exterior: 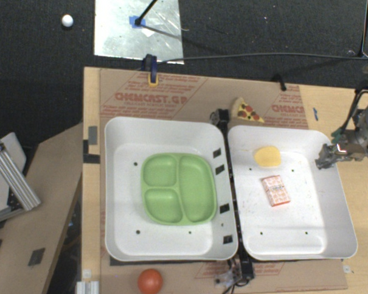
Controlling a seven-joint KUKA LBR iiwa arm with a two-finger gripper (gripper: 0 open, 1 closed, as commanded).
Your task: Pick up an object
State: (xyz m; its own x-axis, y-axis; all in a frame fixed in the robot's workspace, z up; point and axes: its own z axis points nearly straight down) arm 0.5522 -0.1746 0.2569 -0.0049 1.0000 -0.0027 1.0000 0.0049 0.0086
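Note:
In the right white bin lie a round yellow object near the back and a small red-and-white patterned packet in the middle. My gripper hangs at the bin's back right rim, to the right of the yellow object and well apart from both things. The left bin holds a green divided plate.
A pizza-slice toy rests on the cardboard behind the bins. An orange ball sits on the bench in front of the left bin. A blue clamp grips the cardboard's back edge. A cable runs across the dark floor behind.

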